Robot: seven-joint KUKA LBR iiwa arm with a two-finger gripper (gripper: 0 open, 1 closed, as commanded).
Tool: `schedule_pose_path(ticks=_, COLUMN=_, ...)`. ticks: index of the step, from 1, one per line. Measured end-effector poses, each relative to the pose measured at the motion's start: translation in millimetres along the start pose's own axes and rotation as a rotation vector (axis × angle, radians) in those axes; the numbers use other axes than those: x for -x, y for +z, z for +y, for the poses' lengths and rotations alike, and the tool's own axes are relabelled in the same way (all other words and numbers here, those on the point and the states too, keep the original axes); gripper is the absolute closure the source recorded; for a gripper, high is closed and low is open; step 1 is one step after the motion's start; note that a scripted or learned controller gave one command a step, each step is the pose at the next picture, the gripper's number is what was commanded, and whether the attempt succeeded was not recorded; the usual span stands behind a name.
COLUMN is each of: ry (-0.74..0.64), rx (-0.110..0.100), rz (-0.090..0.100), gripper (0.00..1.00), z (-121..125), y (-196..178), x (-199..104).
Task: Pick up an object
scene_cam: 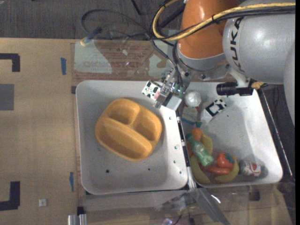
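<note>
Flat tan cardboard-coloured bench top (37,139) bearing two shallow white plastic bins side by side: the left bin (93,172) and the right bin (262,139), their inner rims touching. Short blue tape strips (63,65) and black corner marks (11,62) lie on the surface.

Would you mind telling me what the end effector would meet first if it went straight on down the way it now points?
Probably the rim between the two bins, near the left bin's back right corner: the end effector hangs about there. Depth is unclear.
</note>
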State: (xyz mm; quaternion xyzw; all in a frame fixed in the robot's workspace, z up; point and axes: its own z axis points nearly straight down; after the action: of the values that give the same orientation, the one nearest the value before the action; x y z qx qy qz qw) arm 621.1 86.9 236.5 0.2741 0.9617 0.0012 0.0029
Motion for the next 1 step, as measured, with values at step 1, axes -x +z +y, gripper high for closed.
schedule_pose_path(ticks=1, ry=0.141, rx=-0.004, rz=0.005, gripper=1.0, z=-42.7, y=9.4, x=-4.5)
